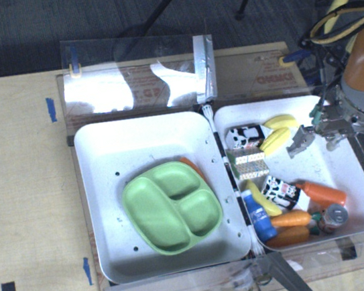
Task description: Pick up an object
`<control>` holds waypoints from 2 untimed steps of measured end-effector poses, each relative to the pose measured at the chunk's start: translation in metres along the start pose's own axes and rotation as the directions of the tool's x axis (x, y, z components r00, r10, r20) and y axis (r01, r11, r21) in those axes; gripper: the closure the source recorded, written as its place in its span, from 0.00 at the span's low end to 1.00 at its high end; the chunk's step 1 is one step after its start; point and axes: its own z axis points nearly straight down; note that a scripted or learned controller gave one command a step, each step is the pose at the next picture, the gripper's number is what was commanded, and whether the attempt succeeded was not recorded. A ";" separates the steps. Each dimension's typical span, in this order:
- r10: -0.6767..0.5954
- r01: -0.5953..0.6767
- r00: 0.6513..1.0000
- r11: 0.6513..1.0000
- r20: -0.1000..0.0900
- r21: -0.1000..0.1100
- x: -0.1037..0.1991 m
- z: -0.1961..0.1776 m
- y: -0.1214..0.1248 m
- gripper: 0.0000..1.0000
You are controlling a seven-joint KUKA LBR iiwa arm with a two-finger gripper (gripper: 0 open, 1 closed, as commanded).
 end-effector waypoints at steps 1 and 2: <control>-0.239 0.239 0.971 0.971 0.002 -0.003 0.033 0.096 -0.050 0.00; -0.238 0.238 0.971 0.971 0.002 -0.003 0.033 0.096 -0.050 0.00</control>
